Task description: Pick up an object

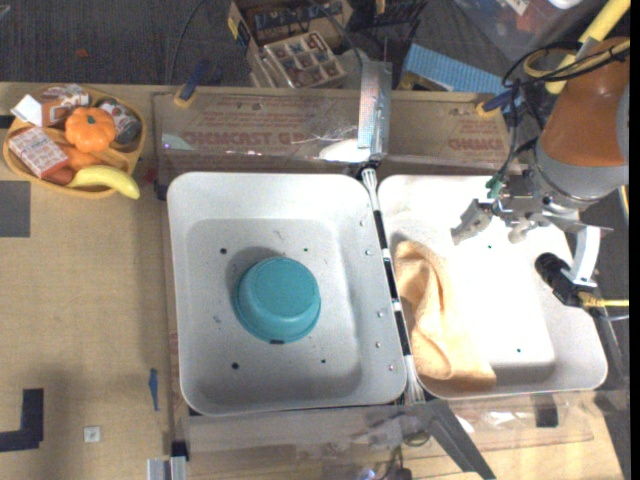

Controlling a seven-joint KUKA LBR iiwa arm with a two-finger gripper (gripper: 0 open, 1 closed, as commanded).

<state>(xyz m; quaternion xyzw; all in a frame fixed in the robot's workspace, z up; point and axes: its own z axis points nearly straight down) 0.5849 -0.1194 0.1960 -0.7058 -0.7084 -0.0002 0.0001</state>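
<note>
Teal bowl (278,299) upside down mid left bin (200,218). Yellow cloth (437,318) crumpled along right bin's (520,358) nine-o'clock wall. Gripper (495,223) hanging over right bin toward one o'clock, fingers spread apart, nothing between them, clear of cloth. Fruit basket (70,148) on bench at ten o'clock.

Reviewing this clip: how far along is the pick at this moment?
Nothing looks picked yet. The teal bowl sits upside down in the left bin, and the orange cloth lies crumpled along the left side of the right bin. In hand: the gripper hovers above the right bin's upper part, fingers apart, nothing between them. Left: descend onto an object, close and lift.
</note>
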